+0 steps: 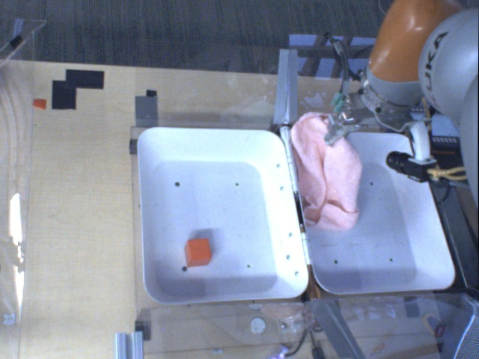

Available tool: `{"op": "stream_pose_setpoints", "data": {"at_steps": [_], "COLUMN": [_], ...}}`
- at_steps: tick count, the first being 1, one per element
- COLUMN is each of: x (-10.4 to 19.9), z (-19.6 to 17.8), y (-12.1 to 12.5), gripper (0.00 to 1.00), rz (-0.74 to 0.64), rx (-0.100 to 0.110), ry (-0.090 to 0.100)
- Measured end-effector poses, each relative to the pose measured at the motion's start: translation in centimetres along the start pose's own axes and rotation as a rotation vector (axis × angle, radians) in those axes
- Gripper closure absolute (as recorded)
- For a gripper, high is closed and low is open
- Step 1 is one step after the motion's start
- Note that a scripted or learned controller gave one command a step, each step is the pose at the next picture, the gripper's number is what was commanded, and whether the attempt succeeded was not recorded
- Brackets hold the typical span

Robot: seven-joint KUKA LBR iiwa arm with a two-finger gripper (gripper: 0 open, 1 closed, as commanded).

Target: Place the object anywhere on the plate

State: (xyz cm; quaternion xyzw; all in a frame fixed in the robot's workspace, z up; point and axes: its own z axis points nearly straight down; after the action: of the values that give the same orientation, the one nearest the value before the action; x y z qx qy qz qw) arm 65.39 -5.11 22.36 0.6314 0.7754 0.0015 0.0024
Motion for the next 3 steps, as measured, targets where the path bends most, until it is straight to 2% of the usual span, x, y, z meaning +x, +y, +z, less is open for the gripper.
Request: {"op": "stream_pose_setpoints", "data": {"at_steps": [1,3], "x": [5.1,14.7], "z": [0.4,2.0], "y": [0.0,-2.8], "gripper": [1.0,1.0], "rz": [-0.405,-1.207], "rx": [0.002,0.0], "ry": [0.002,0.004]}}
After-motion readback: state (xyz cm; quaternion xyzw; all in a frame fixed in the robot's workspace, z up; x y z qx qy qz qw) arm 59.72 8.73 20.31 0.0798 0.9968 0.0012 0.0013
